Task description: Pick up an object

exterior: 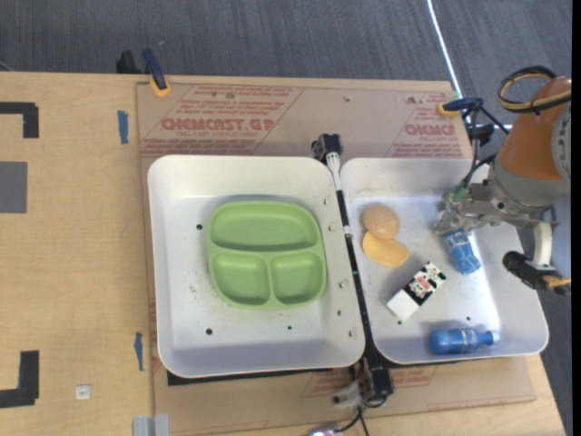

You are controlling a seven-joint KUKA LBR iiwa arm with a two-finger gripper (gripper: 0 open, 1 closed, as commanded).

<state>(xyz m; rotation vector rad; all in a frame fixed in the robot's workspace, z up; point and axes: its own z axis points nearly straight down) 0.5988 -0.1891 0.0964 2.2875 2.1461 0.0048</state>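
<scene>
The tool (457, 223) hung over a small blue bottle (463, 250) near the right bin's (522, 339) far side, its grip state impossible to tell, and the round, tilted bottle could have rolled away.

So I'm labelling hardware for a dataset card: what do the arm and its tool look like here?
The arm has an orange band with grey housing above and below it, and yellow and black cables looped at its top. The tool is a grey metal assembly with thin wires running along it.
</scene>
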